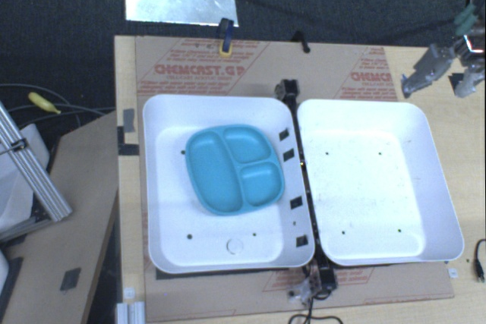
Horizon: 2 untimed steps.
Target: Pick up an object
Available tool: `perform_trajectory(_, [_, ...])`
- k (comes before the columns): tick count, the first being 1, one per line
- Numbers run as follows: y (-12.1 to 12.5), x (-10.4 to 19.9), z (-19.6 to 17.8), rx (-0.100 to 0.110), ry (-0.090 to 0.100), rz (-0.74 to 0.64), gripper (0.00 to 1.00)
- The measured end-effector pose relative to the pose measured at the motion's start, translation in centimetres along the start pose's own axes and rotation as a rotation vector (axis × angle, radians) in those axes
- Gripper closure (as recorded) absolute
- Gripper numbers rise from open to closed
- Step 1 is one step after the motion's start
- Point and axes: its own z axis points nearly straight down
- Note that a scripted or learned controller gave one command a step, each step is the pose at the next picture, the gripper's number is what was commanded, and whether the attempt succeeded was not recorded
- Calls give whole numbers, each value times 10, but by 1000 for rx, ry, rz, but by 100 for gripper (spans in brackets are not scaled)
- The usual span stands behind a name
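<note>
- Gripper (439, 77) hung at the far right of the bench (357, 61), beyond the far right corner of the right bin (437, 163), with nothing between its fingers. Two grey fingers (419, 77) pointed left and down and stood apart, so it read as open and empty.
- Both bins lay side by side on the bench, their inner walls touching along the middle. The left bin (163, 186) carried the only loose thing to be picked; the right bin carried nothing that could be made out.
- A blue plate (234, 168) lay flat near the middle of the left bin, a little toward its far edge, turned at a slant. It was split into three compartments: one long one on the left, two smaller ones on the right.
- The plate looked like moulded plastic, so probably light and stiff, with a smooth surface likely to slip. It seemed unlikely to break if dropped.
- Lying flat, it offered no side to pinch. The raised rim or one of the ridges between compartments looked like the best hold, taken from above with one finger on each side.
- The arm's wrist sat high and outside the bins, well apart from the plate. By my reading the pick was not yet begun: the gripper had the whole right bin to cross before it could come down over the plate.
</note>
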Motion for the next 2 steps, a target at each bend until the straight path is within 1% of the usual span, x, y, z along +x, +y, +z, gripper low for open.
perform_trajectory(1, [40,-59,5,6,-5,22,0])
perform_trajectory(2, [-3,-34,14,10,-2,14,0])
